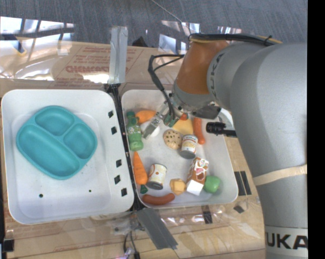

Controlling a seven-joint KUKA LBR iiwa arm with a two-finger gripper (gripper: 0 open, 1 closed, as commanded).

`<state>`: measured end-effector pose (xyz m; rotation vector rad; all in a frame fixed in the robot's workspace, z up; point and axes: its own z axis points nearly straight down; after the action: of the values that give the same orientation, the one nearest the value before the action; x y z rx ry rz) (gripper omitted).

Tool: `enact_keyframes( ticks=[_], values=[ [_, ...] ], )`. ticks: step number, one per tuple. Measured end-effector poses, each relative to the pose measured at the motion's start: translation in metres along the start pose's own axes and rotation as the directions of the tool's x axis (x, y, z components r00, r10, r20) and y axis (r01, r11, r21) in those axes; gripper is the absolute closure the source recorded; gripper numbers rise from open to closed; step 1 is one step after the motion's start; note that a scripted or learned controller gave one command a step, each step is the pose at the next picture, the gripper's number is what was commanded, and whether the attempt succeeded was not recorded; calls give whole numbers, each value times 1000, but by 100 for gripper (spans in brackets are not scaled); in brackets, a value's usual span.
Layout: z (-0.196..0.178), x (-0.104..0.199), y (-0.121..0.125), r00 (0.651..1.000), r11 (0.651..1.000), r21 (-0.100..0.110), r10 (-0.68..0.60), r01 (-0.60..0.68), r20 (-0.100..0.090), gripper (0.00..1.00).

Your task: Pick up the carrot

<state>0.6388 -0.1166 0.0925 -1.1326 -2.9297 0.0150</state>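
Carrot of orange tapered plastic with green stub [139, 167], against left wall of right shallow white bin [229, 163], long axis twelve to six, green end at six. Lies at seven o'clock from grey two-finger gripper [160, 124], near but apart. Grip state impossible to tell.

Two white bins side by side on the bench [54, 63]. Left bin [22, 198] holding a teal divided plate [57, 140]. Right bin [230, 171] crowded with toy food: carrot [139, 169] along the left wall, tip pointing far; green bottle [134, 134] just beyond it; cookie [173, 139] in the middle; two small cans [189, 144] [157, 175]; sausage [157, 199] at the near edge; green apple [211, 184] near the right corner, beside a carton [197, 176]. Grey arm [265, 117] reaching in from the right, orange band above the wrist. Hand [156, 124] lowered over the far part of the right bin, beside the bottle, well apart from the carrot.
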Motion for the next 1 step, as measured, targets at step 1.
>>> enact_keyframes(
  ticks=[1],
  values=[
    [0, 0, 0, 1000, 1000, 0, 0, 0, 0, 0]
  ],
)
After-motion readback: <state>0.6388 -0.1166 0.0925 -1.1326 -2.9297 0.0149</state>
